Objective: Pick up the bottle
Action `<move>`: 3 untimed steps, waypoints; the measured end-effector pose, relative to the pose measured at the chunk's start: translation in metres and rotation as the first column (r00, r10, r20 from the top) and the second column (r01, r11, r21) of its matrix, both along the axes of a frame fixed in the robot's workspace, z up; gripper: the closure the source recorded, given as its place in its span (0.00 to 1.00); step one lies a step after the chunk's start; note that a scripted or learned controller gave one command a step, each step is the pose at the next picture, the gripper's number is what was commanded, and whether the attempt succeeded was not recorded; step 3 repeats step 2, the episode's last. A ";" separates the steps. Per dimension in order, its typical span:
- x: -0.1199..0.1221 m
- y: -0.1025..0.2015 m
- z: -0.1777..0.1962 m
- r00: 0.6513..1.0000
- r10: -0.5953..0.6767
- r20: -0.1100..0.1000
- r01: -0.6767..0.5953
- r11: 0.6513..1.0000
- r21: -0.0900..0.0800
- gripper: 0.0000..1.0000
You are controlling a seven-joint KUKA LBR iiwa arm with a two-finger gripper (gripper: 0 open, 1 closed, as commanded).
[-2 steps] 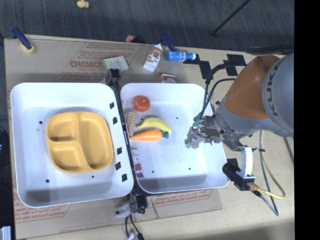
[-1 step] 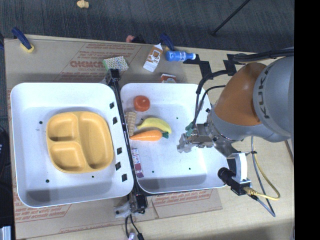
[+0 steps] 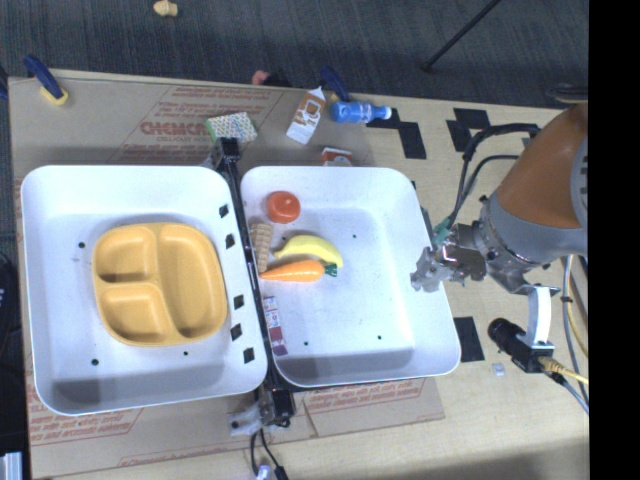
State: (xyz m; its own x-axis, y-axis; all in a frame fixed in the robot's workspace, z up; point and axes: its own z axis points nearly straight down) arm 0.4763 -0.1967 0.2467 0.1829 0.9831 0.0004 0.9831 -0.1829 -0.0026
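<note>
The blue bottle (image 3: pixel 357 113) is seen lying on the bench beyond the right bin (image 3: pixel 400 353), its long axis running left-right. The gripper (image 3: pixel 432 271), by that bin's right rim, is nearer; its finger state cannot be told.

Two bins (image 3: pixel 60 198) white. Divided tray (image 3: pixel 160 283) in left bin yellow. In right bin: banana (image 3: pixel 312 249) yellow, carrot (image 3: pixel 293 272) orange with green tip, round fruit (image 3: pixel 283 206) red-orange, cone-like item (image 3: pixel 262 240) tan, ribbed. Bottle (image 3: pixel 355 113) on bench blue, cap end paler, possibly white. Small carton (image 3: pixel 306 116) white with brown marks. Arm (image 3: pixel 545 183) orange above grey wrist. Bench surface (image 3: pixel 180 118) tan cardboard, red print.
</note>
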 end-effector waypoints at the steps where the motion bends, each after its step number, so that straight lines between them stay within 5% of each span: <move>1: 0.000 0.018 -0.070 0.999 0.040 -0.002 -0.040 0.999 0.001 1.00; 2: 0.000 0.002 -0.046 0.985 -0.175 -0.001 0.175 0.985 0.000 1.00; 3: 0.000 0.002 -0.046 0.985 -0.175 -0.001 0.175 0.985 0.000 1.00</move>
